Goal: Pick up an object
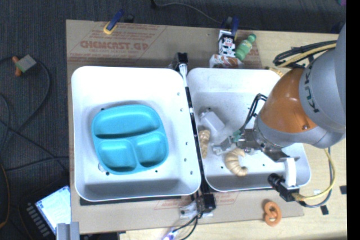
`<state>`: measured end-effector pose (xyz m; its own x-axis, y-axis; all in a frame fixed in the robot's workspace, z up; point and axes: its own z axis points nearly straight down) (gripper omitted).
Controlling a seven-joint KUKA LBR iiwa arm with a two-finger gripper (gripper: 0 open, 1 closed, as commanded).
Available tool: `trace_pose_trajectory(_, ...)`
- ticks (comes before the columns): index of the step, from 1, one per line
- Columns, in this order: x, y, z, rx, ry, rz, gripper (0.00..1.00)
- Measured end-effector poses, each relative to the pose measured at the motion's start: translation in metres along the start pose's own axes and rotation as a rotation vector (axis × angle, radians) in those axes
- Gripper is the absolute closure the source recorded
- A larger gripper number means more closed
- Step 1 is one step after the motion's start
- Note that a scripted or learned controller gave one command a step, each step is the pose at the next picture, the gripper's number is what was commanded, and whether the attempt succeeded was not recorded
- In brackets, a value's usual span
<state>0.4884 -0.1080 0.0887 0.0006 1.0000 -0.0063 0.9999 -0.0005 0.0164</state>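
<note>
Floor: dark grey carpet filled the upper and left frame, with black cables trailing across it.
Counter: a brown board counter [140,45] with red lettering printed near its upper left carried both bins at the frame's centre.
Left bin: a shallow white bin [84,177] sat left of centre; a blue divided tray [130,137] with three compartments lay inside it.
Right bin: a second white bin [225,84] stood just beside the first, their rims touching along the middle.
Arm: the grey arm with its orange band [287,107] reached in from the right edge and covered the right part of that bin.
Hand: the hand [239,142] was low in the right bin, at its lower middle; whether its fingers were apart or together could not be told, as they were hidden in clutter and shadow.
Croissant: a tan croissant-shaped toy [236,162] lay on the bin floor just below the hand, close to it; contact could not be judged.
Other contents: a pale grey block [212,121] lay upper left of the hand, and a small tan piece [203,140] sat against the bin's left wall.
Behind the bins: a green-topped bottle [244,46] and a small printed carton [226,45] lay on the counter at the top.
Lower right: an orange ring [272,212] lay on the counter below the right bin.
</note>
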Motion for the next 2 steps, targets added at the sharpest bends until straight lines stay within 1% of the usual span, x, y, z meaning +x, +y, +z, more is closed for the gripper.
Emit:
trace_pose_trajectory(1,-0.001,0.0,-0.01,-0.001,-0.002,0.002,1.0)
trace_pose_trajectory(2,-0.043,0.051,-0.08,0.015,0.004,0.0,1.0)
